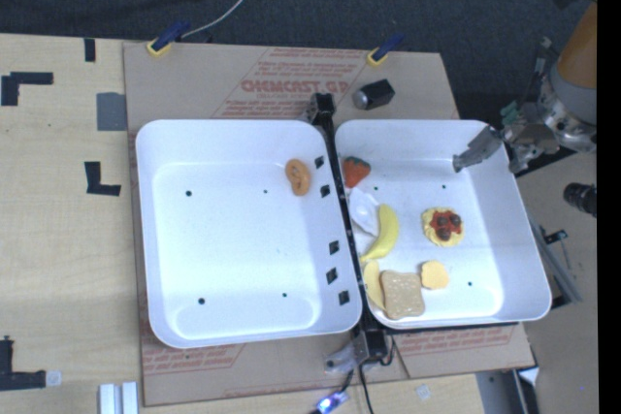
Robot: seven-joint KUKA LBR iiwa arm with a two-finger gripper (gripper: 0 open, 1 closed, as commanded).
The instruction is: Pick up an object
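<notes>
Looking down at the desk [58, 208], I judge the job to be at its first stage: nothing is lifted, and the claw [477, 150] hangs at the far right rim of the right bin [505, 208], above the bin's upper right corner. I cannot tell from this slant whether the claw is apart or together; it reads as a grey wedge pointing toward the bin's middle, and nothing sits in it.

I take the banana [384, 234] as landmark and likeliest target. It lies in the right bin near the divider between the two bins, its long axis running from upper right to lower left with a gentle curve, upper tip pointing away from the near edge. Just above it sits an orange-red piece [355, 172]; to its right, apart from it, a small yellow tart with red topping [443, 225]. Below the banana lies a slice of bread [402, 294], touching a yellow round piece [435, 276] on its right. A brownish oval piece [298, 175] sits left of the banana in the left bin [194, 238].

My next move, as I judge it: carry the claw leftward to the banana, turn it to close across the short width, then descend.
</notes>
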